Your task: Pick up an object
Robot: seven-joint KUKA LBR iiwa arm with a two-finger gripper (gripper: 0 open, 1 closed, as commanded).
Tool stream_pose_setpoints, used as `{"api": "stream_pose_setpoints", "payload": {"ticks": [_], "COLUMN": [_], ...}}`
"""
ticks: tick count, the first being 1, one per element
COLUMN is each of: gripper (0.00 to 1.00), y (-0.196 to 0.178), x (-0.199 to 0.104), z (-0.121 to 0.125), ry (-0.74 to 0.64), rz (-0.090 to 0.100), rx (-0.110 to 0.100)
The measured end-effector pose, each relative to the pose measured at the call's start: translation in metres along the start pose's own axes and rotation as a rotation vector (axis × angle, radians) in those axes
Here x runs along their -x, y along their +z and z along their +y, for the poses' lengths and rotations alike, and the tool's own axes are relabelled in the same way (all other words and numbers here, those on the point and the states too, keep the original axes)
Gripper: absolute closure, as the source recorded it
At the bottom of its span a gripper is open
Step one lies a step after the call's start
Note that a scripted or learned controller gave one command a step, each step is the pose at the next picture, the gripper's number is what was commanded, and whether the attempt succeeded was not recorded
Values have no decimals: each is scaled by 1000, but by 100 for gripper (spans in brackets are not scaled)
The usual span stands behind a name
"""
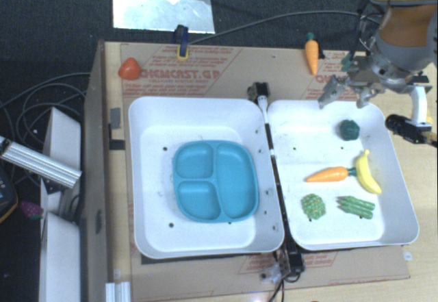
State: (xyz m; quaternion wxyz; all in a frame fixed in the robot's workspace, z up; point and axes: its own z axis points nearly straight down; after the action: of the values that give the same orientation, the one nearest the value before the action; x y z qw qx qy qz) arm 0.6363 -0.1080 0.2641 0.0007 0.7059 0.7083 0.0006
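The right bin [294, 122] holds a dark green ball-shaped toy [350, 130], a yellow banana [367, 173], an orange carrot [329, 174], a green round broccoli-like piece [313, 206] and a green bunch of beans [356, 207]. My gripper [348, 93] hangs over the bin's far edge, above and slightly left of the dark green toy. Its fingers are spread apart with nothing between them. The left bin [157, 122] carries a blue divided plate [215, 181].
Outside the bins on the cardboard lie a second carrot [312, 55] at the back and a red-orange toy [129, 69] at the back left. A clamp [181, 41] sits on the back edge. Cables and metal pieces lie left of the bench.
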Motion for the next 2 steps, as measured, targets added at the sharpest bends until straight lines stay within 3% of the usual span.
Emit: {"api": "stream_pose_setpoints", "payload": {"ticks": [1,2], "gripper": [0,0], "y": [82,128], "x": [53,99], "z": [31,31], "ry": [3,2], "rz": [-1,-1], "rx": [-3,-1]}}
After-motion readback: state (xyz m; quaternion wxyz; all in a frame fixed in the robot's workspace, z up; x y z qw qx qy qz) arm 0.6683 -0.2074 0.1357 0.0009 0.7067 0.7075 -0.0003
